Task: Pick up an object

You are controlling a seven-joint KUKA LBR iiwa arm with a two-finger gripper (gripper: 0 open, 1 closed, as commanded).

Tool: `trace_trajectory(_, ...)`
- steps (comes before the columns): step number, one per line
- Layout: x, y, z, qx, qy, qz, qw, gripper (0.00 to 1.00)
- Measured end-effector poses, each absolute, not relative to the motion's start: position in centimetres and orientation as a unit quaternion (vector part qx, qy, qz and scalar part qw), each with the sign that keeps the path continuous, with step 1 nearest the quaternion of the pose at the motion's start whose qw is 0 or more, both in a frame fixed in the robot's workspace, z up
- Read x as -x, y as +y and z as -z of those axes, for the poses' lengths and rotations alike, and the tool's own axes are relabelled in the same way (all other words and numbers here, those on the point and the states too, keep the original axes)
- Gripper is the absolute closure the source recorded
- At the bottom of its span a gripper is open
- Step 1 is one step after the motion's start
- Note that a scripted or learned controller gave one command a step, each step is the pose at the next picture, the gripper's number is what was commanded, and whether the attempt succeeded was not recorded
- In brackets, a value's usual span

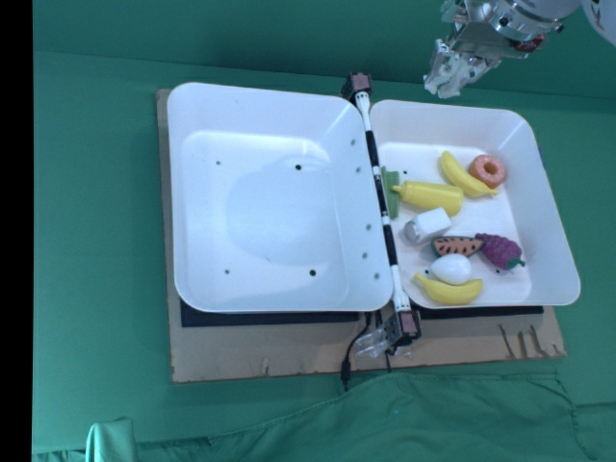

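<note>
Two-finger pincer (449, 82) hangs above the far rim of the right-hand shallow white plastic bin (549, 191); whether it is released or clenched cannot be told from this angle, and no object is visible between its tips.

All candidate objects lie in that bin, on the camera side of the pincer. Closest to it: a yellow plastic banana (463, 174) touching a small orange-and-pink ring doughnut (488, 170), which sits a little to the banana's right. Next: a yellow toy corn cob with green husk end (421, 195), lying by the bin's left wall. Then a small white block with a grey end (427, 226). Further off: an orange-red carrot-like piece with dark marks (457, 246) beside a purple toy grape bunch (500, 251). Farthest: a white egg-shaped piece (451, 269) resting against a second yellow banana (448, 291).

The left-hand shallow white plastic bin (269, 114) sits well to the pincer's left.
</note>
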State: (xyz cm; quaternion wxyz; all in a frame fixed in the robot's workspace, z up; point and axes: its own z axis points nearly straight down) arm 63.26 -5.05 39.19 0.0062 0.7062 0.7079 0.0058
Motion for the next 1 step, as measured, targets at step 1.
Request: trace_trajectory(1,-60.60,-5.92,-46.65,-0.708,0.706,-0.0049,0.006,1.00)
